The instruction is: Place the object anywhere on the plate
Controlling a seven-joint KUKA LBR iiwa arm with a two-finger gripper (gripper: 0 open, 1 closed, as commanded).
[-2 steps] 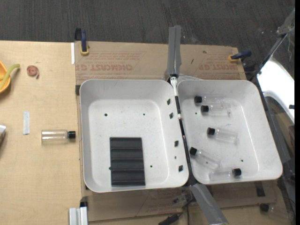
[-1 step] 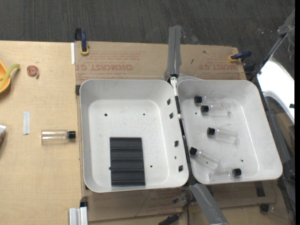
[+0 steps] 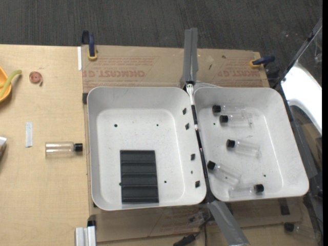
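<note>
Cardboard [image 3: 154, 222] lay nearest us under the front rims of the two bins, with a grey metal bar [image 3: 228, 230] slanting across it. Just beyond, in the left bin [image 3: 102, 199], we saw the ribbed black plate [image 3: 138, 177] flat on the floor, close to the near wall and carrying nothing.

In the right bin [image 3: 287, 186] we counted five clear vials with black caps, all lying on their sides, so the task's things sat one bin away from the plate. The nearest vial [image 3: 250, 189] rested against the near wall. The second vial [image 3: 221, 171] lay a little farther back, toward the wall shared with the left bin. The third vial [image 3: 244, 147] lay near the middle. The fourth vial [image 3: 237, 119] and the fifth vial [image 3: 231, 110] lay just beside each other toward the far wall.

We could not tell the state of the pincer.

Left of the bins, on the bare wooden bench [image 3: 41, 199], a sixth vial [image 3: 62, 147] lay on its side near a small pale strip [image 3: 28, 135]. Farther back we noted a small reddish disc [image 3: 35, 77] and a yellow object [image 3: 5, 84] cut off by the left edge. Behind the bins, two clamps [image 3: 89, 47] [image 3: 261, 61] pinned the printed cardboard's far edge, and a grey post [image 3: 190, 55] ran back from the bins' junction. Dark carpet [image 3: 154, 9] lay farthest away.
</note>
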